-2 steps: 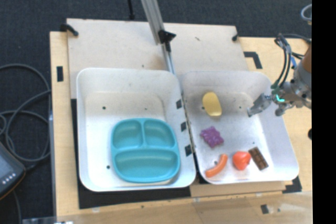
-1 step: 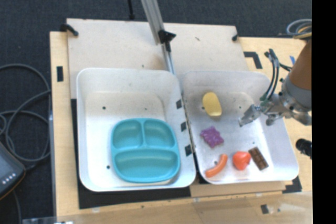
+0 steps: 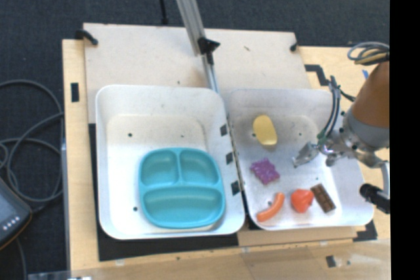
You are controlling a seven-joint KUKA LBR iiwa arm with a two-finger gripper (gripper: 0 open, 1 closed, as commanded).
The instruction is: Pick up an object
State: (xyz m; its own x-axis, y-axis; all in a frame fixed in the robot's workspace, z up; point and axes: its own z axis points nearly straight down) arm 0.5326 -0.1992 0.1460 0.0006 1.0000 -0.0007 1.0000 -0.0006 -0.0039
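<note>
Camera view: end effector (image 3: 307, 155) hangs over the right bin (image 3: 289, 99), mid-right, nothing between its fingers that I can see; can't tell if it's released or clenched, too small and blurred. Landmark is the purple block (image 3: 265, 171), near the centre of that bin. Candidates: yellow piece (image 3: 265, 130) up-bin of the block, orange carrot-like item (image 3: 272, 206) just below it near the front wall, red-orange lump (image 3: 301, 200) and brown bar (image 3: 323, 198) off to the arm side of the block, those two nearly touching. Risks as I judge them: the tool sits between targets, so a straight descent likely closes on bare bin floor. Going for lump or bar, I'd expect a finger to clip the neighbour and shove both. Carrot hugs the wall, so finger-to-rim collision is plausible. Teal divided plate (image 3: 180, 187) in the left bin (image 3: 131, 116) is far from the block, not a factor.
</note>
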